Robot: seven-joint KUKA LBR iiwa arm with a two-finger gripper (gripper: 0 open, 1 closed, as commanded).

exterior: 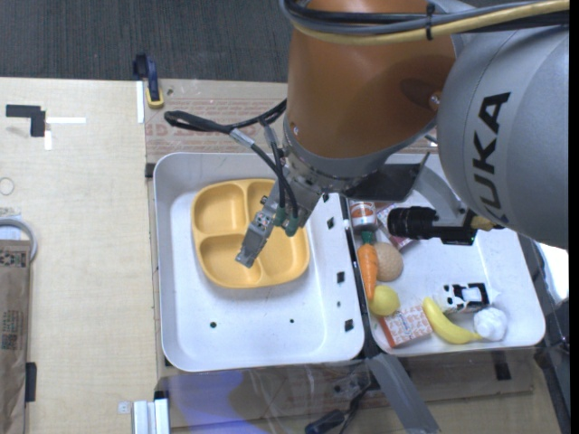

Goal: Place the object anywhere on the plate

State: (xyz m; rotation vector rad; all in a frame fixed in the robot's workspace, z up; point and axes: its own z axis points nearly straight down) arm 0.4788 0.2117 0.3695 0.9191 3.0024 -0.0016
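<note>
Looming KUKA arm [407, 70] hangs over the left bin [181, 324], gripper [253, 242] above the yellow divided plate [226, 233], jaws' state impossible to tell; candidate objects, carrot [367, 269] included, lie in the right bin, so lower squarely over one.

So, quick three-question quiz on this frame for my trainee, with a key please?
1. True or false: the yellow plate sits in the right bin.
2. Which lies nearest the bins' shared wall: A) banana B) carrot C) white ball?
3. Fill in: the gripper is over the ____.

Key: 1 false, it sits in the left bin. 2 B. 3 plate; nothing can be made out between its fingers.
</note>
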